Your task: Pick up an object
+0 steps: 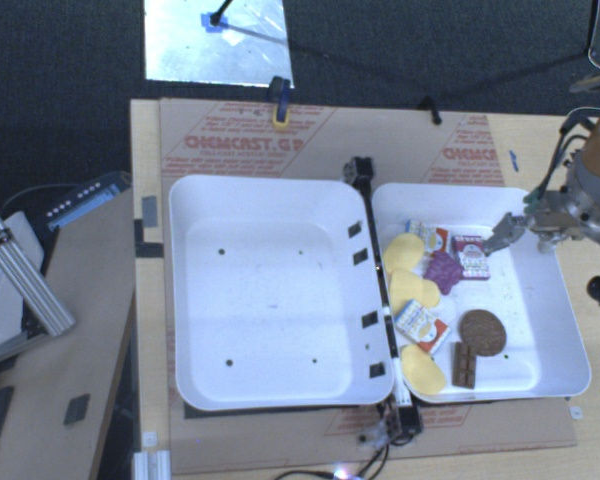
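The gripper is seen over the right bin, just right of a red-and-white packet; whether it is open or closed cannot be told. The packet is grouped with a purple piece, yellow pieces and a brown disc. Both bins are set on a printed board upon the bench, and dark carpet is seen at the far side.

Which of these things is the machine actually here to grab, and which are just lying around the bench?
Part of the job:
tool, over the right bin
purple toy
red packet
yellow pieces
round brown cookie
chocolate bar

Just lying about:
left bin
printed cardboard sheet
yellow clamp
shiny metal plate
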